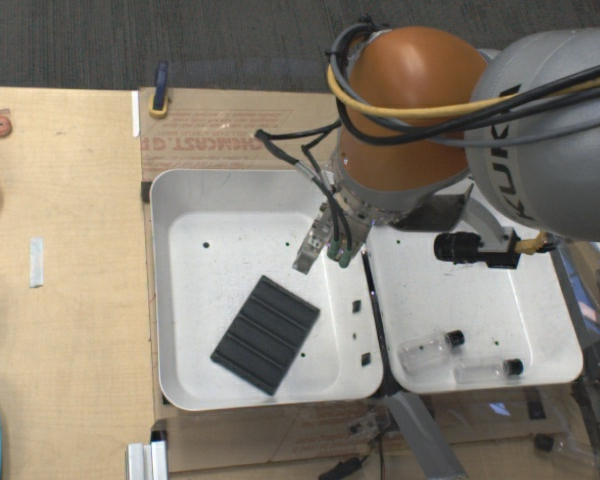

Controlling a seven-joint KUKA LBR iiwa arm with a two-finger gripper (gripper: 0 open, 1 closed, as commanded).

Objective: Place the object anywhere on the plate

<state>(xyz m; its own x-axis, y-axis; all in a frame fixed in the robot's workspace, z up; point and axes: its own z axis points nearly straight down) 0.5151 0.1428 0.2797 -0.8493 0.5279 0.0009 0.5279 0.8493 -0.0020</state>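
Camera view shows the pincer (318,248) hanging near the middle of the frame, over the left white bin (180,298); I cannot tell its state. Below it, lower left of middle, lies a flat black ribbed plate (266,333). Two small clear tubes with black caps (460,358) rest in the right white bin (550,308).

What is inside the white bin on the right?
Two clear little tubes with black caps lie near the front wall of the right bin. A black part of the arm hangs over its back. The big orange and grey arm covers the bin's far edge, so that part is hidden.
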